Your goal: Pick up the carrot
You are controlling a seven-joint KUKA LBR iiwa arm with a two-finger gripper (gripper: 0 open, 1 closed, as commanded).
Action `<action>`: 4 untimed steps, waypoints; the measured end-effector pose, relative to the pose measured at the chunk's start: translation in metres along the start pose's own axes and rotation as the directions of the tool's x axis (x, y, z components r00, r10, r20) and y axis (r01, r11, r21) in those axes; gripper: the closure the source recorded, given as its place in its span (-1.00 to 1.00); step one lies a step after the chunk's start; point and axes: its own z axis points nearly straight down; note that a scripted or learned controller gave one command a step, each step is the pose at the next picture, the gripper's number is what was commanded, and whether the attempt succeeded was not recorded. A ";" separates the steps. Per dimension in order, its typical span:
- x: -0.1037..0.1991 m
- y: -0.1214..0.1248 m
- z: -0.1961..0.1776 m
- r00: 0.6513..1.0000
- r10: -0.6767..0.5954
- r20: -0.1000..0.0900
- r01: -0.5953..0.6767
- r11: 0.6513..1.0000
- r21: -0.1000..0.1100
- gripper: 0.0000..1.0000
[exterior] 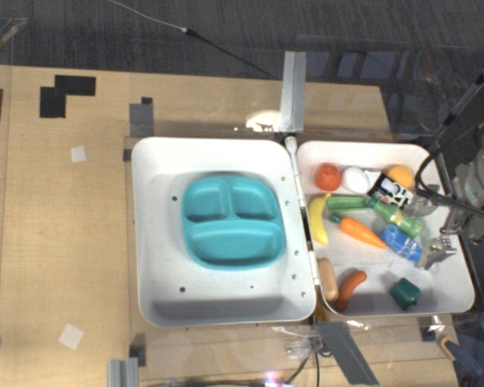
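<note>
While lying loose near the middle of the right bin [465,297], carrot [363,232] points toward four o'clock, banana [318,219] at its nine o'clock, blue bottle [402,243] at its three o'clock. Gripper [437,252] at bin's three o'clock, well apart from carrot; fingers open, clamped on nothing.

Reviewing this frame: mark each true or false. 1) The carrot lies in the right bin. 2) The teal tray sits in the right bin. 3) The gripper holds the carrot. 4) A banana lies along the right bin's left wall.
1) True: the carrot lies in the right bin.
2) False: the teal tray sits in the left bin.
3) False: the gripper is at the bin's right side, apart from the carrot.
4) True: the banana lies there.
</note>
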 end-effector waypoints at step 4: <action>-0.145 0.036 0.153 0.961 0.276 -0.007 -0.276 0.961 -0.002 -1.00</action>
